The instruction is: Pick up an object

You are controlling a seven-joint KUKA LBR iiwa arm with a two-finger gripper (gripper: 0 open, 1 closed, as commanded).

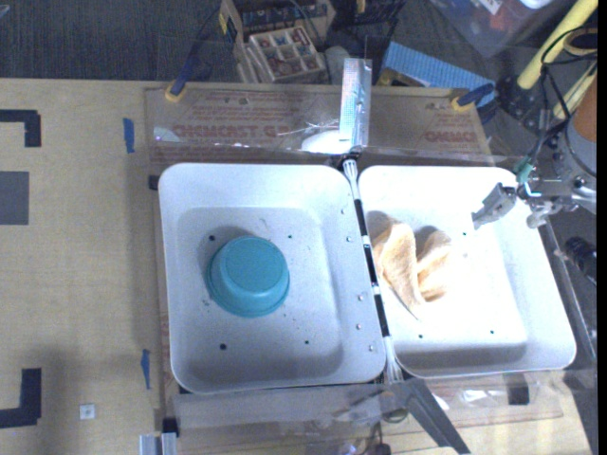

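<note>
Gripper [486,209] hangs over the right bin's [545,349] far right corner, reaching in from the right edge on a slanted wrist; whether it is spread or pressed together I cannot tell, and nothing shows between its tips. Nearer than the gripper, a tan crumpled cloth [408,263] lies against that bin's left wall. Beyond the divider, a teal bowl [248,275] sits upside down in the left bin [190,188].

Teal bowl [248,275], white bins [180,197]
</note>
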